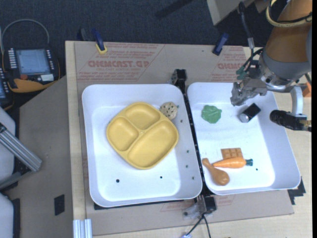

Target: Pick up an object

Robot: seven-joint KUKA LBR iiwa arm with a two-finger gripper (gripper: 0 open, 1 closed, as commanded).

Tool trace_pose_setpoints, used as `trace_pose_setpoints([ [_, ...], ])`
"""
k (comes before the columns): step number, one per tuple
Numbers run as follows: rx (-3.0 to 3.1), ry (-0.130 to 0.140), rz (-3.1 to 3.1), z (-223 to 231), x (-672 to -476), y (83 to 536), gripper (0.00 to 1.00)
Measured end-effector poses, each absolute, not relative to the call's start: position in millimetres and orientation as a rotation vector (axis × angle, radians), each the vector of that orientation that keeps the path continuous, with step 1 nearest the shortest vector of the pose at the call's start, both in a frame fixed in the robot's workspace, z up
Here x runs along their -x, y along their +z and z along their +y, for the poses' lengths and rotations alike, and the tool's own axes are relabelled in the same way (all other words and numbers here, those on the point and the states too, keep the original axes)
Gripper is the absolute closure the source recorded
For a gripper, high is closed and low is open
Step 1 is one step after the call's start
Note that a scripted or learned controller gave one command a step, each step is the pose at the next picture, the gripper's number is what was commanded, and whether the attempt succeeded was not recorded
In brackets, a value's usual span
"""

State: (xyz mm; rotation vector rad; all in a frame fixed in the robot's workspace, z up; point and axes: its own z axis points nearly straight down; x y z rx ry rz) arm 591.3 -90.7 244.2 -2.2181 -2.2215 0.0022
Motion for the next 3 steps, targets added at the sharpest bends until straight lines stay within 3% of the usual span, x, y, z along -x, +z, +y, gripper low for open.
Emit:
trace_pose_setpoints([
  [3, 2.219, 0.003, -2.22, 54, -549.0, 226, 1.0],
])
